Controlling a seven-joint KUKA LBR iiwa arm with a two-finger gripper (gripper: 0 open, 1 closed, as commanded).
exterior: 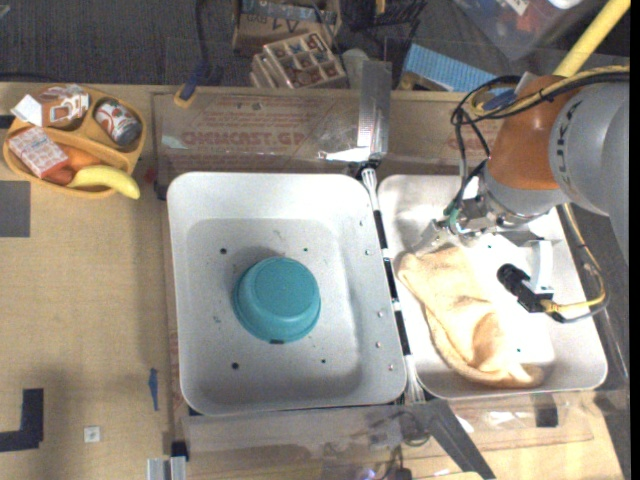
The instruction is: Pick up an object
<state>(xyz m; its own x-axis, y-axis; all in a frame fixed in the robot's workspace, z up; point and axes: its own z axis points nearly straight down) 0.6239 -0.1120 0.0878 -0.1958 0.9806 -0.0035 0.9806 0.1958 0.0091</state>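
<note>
Two white bins (190,268) share my desk; fingers (440,236) touch the right bin's tan cloth (455,298), grip unclear to me.

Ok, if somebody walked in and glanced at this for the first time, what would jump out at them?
Probably the teal bowl, lying upside down alone in the middle of the left bin. Next, the grey arm with its orange band reaching in from the right over the right bin, its gripper at the upper edge of a crumpled cream cloth. A yellow tray of toy food sits at the bench's far left.
</note>
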